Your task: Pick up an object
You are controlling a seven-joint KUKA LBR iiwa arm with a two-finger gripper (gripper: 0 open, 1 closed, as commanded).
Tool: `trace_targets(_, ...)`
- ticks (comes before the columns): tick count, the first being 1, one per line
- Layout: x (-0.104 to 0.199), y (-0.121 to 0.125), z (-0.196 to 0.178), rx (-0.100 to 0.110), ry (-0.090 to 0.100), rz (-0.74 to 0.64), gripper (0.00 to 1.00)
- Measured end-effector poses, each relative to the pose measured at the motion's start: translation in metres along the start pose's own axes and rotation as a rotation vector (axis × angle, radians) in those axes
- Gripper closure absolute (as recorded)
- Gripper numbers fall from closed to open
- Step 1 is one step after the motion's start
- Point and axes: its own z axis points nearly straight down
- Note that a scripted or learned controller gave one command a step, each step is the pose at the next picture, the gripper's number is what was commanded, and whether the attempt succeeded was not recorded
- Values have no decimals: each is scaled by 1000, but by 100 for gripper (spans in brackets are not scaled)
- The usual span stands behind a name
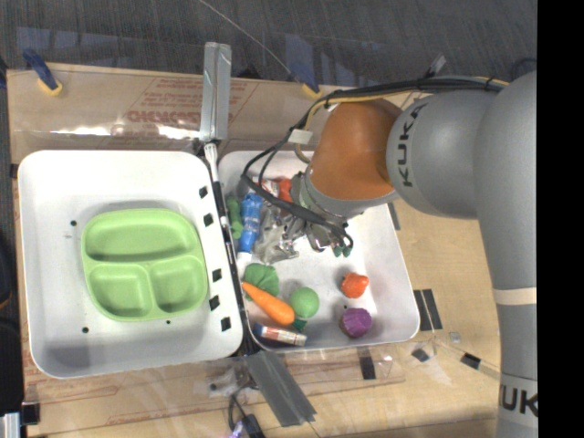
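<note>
My gripper [281, 242] is low inside the right bin [398, 272], near its left middle, under the orange wrist band. It hangs right beside a blue bottle [248, 223] and just above a green leafy toy [258, 275]. Toward the bin's front lie an orange carrot [270, 305], a green ball [306, 301], a small orange-red piece [354, 285], a purple piece [356, 321] and a thin tube [283, 337]. A red piece [285, 188] peeks out behind the wrist. The arm hides the bin's back part.
The left bin [55, 181] holds a green divided tray [143, 263]. A metal bar [215, 89] stands at the back between the bins. Cables [274, 153] loop from the wrist over the right bin's back-left corner.
</note>
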Motion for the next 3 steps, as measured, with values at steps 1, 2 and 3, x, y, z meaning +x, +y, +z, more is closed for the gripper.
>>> trace_targets(1, 0, 0, 0, 0, 0, 0, 0)
trace_targets(2, 70, -69, -46, 4, -2, -85, 0)
trace_targets(3, -20, -46, -8, 7, -13, -198, 0)
